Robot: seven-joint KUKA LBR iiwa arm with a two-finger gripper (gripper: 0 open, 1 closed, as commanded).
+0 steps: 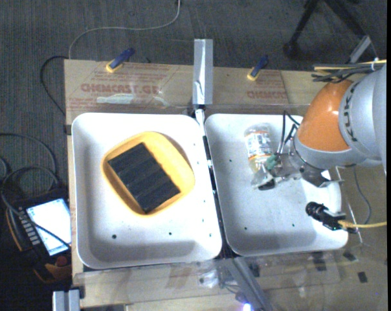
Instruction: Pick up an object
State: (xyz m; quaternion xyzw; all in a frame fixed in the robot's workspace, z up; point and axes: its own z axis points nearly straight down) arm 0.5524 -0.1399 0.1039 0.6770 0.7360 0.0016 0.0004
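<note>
A clear plastic bottle [258, 144] with a pale label lies in the right bin [247, 225], toward its back middle. My gripper [268, 175] is low in that bin, just in front of and to the right of the bottle and close against its near end. The view does not settle whether anything is in its grasp. A yellow dish [176, 149] with a black ridged block [144, 177] on top sits in the middle of the left bin [92, 232].
The grey arm with its orange band [325, 125] reaches in over the right bin's right side. Two blue and yellow clamps [120, 59] [257, 67] sit on the cardboard behind the bins. A metal divider [202, 76] stands between the bins at the back.
</note>
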